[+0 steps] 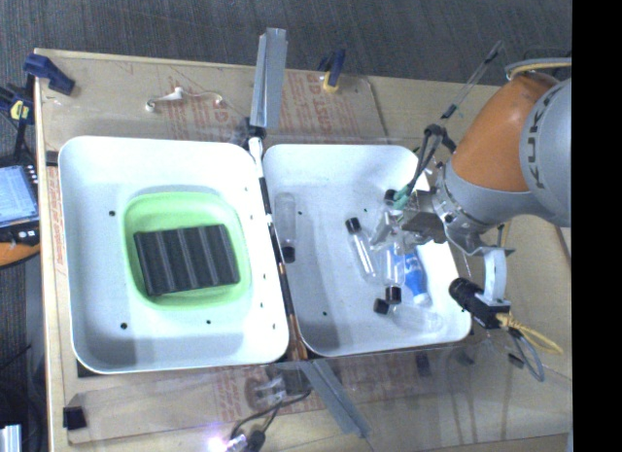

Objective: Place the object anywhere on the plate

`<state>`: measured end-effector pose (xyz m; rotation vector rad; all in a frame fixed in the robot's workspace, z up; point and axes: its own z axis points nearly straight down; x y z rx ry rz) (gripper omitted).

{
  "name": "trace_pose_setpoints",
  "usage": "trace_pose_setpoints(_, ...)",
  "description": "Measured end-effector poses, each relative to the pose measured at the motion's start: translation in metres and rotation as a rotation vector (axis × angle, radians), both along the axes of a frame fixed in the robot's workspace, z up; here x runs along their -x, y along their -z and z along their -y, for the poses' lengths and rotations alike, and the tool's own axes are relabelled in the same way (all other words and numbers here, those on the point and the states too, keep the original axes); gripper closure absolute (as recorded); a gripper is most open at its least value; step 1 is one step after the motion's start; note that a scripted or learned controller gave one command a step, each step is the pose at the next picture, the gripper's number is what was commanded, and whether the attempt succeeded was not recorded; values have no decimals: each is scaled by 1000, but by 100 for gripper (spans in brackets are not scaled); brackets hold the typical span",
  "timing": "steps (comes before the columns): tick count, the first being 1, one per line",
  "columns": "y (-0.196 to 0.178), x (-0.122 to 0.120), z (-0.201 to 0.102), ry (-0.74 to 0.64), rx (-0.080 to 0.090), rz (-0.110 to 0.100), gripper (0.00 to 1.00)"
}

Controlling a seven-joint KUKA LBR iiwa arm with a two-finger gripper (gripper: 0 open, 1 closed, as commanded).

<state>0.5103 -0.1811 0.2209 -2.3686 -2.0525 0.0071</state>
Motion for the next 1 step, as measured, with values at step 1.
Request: trace_pose_setpoints(1, 0, 0, 0, 0, 0, 0, 0)
